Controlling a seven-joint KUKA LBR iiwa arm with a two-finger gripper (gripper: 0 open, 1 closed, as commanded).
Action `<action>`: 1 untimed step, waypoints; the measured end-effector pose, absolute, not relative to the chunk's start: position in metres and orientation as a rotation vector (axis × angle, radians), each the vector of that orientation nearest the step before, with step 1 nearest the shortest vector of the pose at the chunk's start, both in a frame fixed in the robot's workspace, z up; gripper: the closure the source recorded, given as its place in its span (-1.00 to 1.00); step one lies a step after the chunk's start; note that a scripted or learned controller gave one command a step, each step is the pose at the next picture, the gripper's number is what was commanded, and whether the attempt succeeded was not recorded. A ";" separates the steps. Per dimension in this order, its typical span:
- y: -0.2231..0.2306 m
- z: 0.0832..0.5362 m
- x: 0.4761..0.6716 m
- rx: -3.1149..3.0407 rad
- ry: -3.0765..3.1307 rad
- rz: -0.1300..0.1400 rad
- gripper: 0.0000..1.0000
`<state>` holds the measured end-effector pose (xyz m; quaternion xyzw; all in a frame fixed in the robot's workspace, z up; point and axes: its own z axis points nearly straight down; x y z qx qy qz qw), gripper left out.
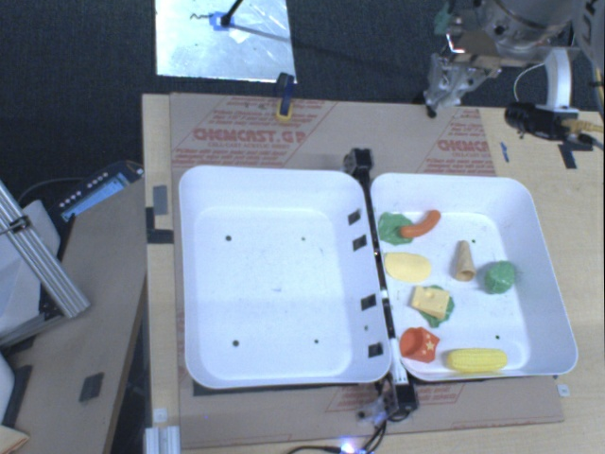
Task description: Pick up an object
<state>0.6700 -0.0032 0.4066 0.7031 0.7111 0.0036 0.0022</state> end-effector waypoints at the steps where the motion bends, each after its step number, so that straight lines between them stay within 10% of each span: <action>1: 0.072 0.413 0.669 2.208 2.234 0.007 1.00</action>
